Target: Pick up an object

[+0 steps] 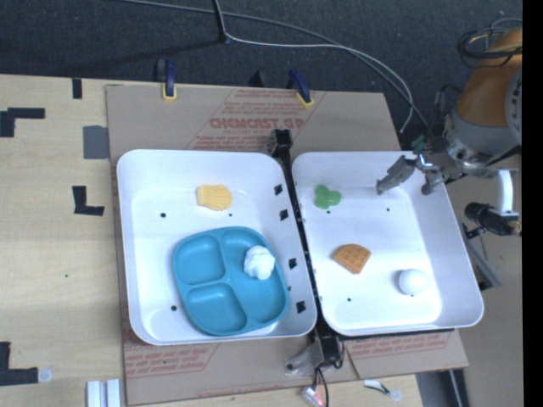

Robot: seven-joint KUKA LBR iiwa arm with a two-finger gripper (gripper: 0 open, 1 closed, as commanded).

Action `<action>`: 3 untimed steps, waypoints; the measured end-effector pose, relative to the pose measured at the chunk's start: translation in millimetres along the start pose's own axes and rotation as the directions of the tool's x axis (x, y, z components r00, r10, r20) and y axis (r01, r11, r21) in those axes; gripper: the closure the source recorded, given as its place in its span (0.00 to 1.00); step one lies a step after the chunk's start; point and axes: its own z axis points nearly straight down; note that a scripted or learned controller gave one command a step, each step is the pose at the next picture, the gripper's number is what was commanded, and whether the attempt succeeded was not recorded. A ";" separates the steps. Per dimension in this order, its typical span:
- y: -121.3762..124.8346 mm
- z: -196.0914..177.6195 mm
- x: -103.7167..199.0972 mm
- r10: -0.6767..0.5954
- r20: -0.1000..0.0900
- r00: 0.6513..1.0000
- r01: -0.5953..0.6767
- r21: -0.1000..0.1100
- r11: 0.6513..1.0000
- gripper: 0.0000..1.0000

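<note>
Looking down at a slant, the camera takes in a pale wooden bench [51, 253] marked with dark tape strips, and on it a brown cardboard sheet [246, 121] printed with red lettering and pinned at its far edge by two blue and yellow clamps [170, 83]. Beyond the bench lies dark carpet, crossed by thin cables [339, 49].

Two shallow white bins sit side by side on the cardboard, touching along a black hinge-like strip. The left bin [136, 193] holds a blue divided plate [227, 280] in its near half, with a white lump [260, 263] resting in the plate's right compartment. A yellow piece [214, 197] lies apart from the plate, nearer the far wall.

Over to the right bin [450, 261], three things are spread out, well apart from each other. A green piece [327, 197] sits near the far left corner, roundish, with no clear long axis. An orange waffle-like wedge [351, 258] lies near the middle, its long axis running slantwise from upper left to lower right, broad end to the right. A white ball [411, 281] rests toward the near right corner.

And the arm comes in from the right, grey with its orange band up top. The gripper [409, 175] hangs over the right bin's far right corner, fingers [392, 179] spread apart and clasping nothing, well clear of all three things.
</note>
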 end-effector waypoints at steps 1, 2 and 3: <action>-7.0 50.9 8.4 0.000 -0.001 1.000 0.000 0.004 1.000 0.00; -8.2 103.7 9.1 0.000 -0.001 1.000 0.000 0.004 1.000 0.00; -6.8 91.0 9.1 0.000 0.000 1.000 0.000 0.000 1.000 1.00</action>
